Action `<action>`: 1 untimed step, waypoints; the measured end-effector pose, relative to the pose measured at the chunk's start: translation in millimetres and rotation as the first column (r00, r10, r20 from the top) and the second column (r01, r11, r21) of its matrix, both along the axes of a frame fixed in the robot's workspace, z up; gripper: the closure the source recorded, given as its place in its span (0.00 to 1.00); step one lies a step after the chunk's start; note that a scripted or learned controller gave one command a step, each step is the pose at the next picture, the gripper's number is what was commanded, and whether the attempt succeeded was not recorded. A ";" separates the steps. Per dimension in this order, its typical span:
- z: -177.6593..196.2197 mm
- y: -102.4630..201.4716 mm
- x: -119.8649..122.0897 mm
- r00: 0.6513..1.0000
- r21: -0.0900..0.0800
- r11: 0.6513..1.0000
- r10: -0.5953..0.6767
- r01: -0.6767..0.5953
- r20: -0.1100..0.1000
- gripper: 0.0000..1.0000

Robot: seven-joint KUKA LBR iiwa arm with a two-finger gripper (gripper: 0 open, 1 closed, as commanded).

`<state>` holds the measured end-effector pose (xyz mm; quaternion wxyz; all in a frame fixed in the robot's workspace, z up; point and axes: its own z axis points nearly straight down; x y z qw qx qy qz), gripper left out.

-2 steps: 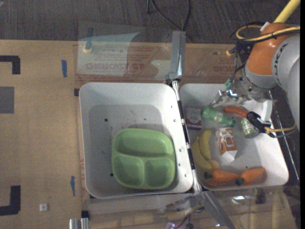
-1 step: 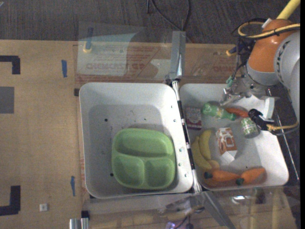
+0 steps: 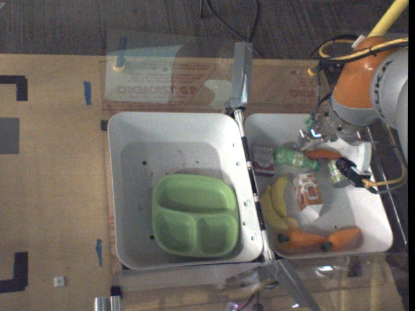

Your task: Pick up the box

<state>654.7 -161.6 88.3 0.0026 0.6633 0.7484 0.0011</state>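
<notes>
Over right bin [image 3: 382, 229], gripper [image 3: 316, 132] near box [image 3: 308, 191] (white-orange), apart

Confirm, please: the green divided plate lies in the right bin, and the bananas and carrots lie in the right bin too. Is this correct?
Not quite. The camera view shows the green divided plate in the left bin, not the right one. The bananas and carrots do lie in the right bin.
</notes>
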 end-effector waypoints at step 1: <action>108.3 -61.7 -11.1 0.972 0.000 0.972 -0.236 0.236 -0.002 1.00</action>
